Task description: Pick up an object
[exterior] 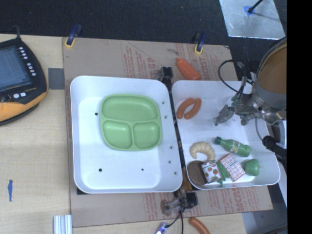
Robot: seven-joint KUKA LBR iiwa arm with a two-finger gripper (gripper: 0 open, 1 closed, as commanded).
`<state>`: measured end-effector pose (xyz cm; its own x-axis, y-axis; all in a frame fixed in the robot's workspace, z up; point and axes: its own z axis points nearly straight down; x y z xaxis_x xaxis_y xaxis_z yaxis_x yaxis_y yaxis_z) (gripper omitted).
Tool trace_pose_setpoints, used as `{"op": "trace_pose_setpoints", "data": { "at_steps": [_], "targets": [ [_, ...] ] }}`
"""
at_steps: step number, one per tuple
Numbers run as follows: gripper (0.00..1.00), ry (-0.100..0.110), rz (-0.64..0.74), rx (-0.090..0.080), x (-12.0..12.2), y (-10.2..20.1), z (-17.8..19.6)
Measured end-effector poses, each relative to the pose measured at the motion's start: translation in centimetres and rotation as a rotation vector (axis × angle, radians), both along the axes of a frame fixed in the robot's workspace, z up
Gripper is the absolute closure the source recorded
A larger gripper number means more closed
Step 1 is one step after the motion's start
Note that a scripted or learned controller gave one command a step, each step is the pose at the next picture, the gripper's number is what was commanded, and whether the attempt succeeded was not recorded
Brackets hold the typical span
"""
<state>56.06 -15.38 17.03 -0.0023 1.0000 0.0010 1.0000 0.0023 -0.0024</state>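
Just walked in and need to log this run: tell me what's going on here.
The grey KUKA arm's gripper hangs over the right white bin, above a bare patch with nothing seen in it. The toy croissant, green bottle and sausages lie untouched. The left white bin holds a green divided plate.

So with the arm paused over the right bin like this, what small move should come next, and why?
Probably a short move down and toward the bottle. The end effector hangs over bare floor of the right bin with nothing between its fingers, the sausages lie to its left, and the bottle lies just below it in the camera view, apart from the croissant, so there is room around it.
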Motion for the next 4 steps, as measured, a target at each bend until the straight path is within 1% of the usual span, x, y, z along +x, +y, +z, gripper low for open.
{"op": "trace_pose_setpoints", "data": {
  "at_steps": [1,2,3,4],
  "targets": [
    [0.00,0.001,0.004,-0.002,-2.9,1.4,-7.9],
    [1.00,0.002,0.008,-0.004,-2.8,1.3,-6.9],
    [1.00,-0.001,0.001,-0.001,3.4,-0.3,1.3],
    [0.00,0.000,0.002,-0.001,3.3,-0.3,1.2]
  ]
}}
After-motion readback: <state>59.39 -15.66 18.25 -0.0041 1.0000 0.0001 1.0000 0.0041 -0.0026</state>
